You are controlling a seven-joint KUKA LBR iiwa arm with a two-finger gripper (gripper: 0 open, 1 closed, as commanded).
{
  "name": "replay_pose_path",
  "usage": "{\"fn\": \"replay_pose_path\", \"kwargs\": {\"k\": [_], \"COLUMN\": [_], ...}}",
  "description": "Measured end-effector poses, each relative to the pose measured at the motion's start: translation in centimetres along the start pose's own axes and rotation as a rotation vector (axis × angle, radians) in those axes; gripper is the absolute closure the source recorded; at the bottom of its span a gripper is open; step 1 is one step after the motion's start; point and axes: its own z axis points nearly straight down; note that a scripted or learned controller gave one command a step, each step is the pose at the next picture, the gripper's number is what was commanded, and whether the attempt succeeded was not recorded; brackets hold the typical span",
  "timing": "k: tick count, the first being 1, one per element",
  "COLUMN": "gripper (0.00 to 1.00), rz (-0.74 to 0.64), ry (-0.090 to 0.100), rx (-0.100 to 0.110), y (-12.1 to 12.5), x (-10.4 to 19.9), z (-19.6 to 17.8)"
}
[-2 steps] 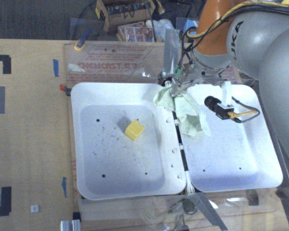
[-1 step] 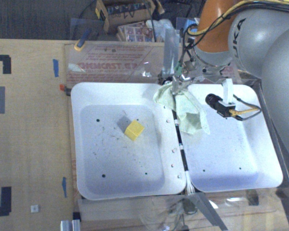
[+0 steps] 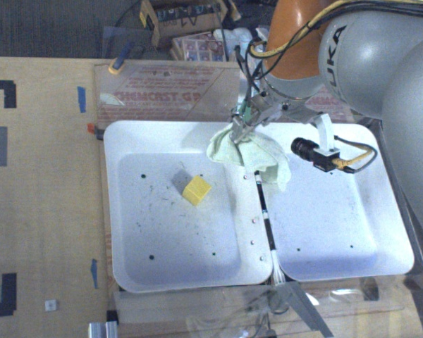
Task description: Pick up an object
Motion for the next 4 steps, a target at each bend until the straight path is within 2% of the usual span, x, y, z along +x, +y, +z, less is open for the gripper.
{"fn": "replay_pose_path", "kwargs": {"k": [1, 2, 3, 4], "gripper": [1.0, 1.0, 1.0, 1.0], "rz": [-0.391, -0.908, -0.92, -0.877], "ry": [-0.004, -0.001, -0.001, -0.001], "rx": [-0.005, -0.003, -0.004, -0.004], "y": [-1.2, -5.3, -1.5, 3.1], "x": [-1.0, -4.1, 5.9, 10.0], "z": [-3.3, -4.1, -2.3, 3.5]}}
